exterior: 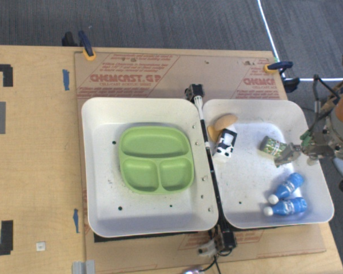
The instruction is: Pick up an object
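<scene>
At the right of the frame the gripper touches a small green packet; whether it grips cannot be told. The packet seems light and crinkly, best pinched across its middle.

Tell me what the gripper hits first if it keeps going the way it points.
Likely the small green packet: the gripper points left toward it, tips already at its edge. Height above the right bin is unclear, so it might pass over.

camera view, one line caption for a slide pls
Gripper beside a small green packet in the right bin, near two blue bottles; green divided plate in the left bin.
</scene>
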`<state>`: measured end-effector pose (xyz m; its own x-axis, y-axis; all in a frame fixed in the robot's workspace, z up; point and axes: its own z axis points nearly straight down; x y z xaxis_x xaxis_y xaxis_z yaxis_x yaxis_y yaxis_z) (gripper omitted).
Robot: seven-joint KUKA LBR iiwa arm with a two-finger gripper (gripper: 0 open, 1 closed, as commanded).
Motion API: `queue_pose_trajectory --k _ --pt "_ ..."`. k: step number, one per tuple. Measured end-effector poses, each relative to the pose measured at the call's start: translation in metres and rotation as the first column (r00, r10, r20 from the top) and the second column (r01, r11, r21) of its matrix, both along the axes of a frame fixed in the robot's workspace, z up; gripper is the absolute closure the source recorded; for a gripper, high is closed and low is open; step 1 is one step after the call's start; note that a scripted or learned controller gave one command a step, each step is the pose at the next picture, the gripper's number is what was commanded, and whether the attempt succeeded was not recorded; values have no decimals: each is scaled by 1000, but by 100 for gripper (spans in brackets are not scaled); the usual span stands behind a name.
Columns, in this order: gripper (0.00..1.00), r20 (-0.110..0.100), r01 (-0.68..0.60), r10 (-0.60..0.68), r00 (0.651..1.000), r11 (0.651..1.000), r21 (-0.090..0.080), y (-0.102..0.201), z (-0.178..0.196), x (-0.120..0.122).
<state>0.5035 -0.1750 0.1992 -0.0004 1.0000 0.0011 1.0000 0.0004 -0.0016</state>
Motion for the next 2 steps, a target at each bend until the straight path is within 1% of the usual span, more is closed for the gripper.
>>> queue_pose_trajectory --k 1,2 --pt "0 4 108 -108 994 994 4 -23 -109 90" --pt "100 8 109 -109 994 994 1 -24 -98 91"
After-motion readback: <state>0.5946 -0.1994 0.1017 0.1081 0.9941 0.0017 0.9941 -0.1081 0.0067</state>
